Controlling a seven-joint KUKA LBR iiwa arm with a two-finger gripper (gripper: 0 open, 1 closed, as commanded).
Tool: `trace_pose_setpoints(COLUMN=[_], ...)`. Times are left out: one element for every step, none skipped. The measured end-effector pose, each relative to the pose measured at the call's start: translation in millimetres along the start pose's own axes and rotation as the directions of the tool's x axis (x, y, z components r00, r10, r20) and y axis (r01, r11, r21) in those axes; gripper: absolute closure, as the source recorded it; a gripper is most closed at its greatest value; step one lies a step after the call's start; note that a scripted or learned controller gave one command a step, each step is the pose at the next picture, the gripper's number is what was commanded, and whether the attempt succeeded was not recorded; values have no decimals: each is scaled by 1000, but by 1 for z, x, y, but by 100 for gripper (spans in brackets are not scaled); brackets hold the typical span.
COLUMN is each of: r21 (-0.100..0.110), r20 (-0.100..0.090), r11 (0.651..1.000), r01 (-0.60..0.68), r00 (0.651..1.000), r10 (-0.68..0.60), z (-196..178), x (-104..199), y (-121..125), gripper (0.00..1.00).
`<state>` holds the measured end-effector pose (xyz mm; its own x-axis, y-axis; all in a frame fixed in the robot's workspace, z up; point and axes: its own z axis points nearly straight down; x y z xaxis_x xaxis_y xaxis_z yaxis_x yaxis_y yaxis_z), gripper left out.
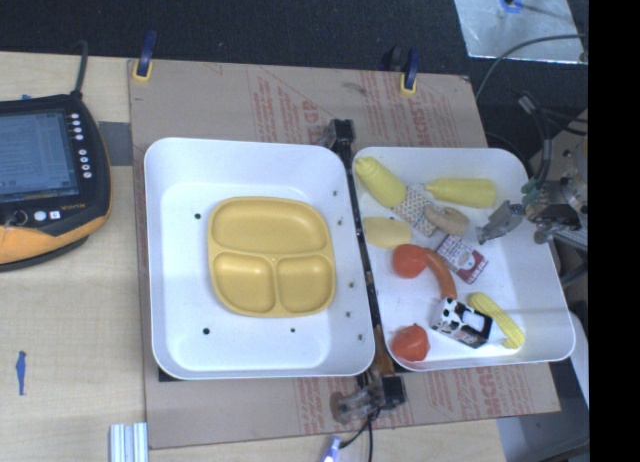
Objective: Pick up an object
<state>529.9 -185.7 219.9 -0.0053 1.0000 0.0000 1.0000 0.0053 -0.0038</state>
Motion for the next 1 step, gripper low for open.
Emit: trace_pose_setpoints(r21=[2], r20=[0], r11=[1000], r01=[2], r00=[1000], r10=[-2], z=[108], x=[51], y=[-11], gripper=[0])
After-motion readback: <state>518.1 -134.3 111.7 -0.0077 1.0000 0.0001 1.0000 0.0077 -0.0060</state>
